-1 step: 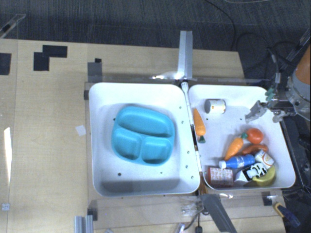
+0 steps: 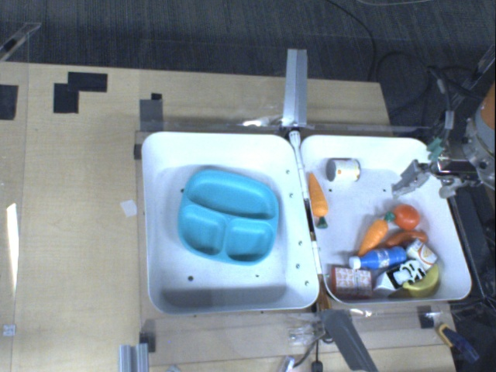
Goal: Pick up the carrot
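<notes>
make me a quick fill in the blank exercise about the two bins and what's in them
1. The blue divided tray lies in the ____ bin of the camera view.
2. The carrot along the divider lies in the ____ bin.
3. The blue tray has ____ compartments.
4. The gripper hovers over the right bin near its ____ edge.

Missing words: left; right; three; right

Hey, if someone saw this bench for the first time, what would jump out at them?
Probably the bright blue divided tray lying in the left bin. Next, the jumble of toy food in the right bin's lower corner, while one carrot lies alone by the divider. The claw hangs over that bin's upper right.
</notes>
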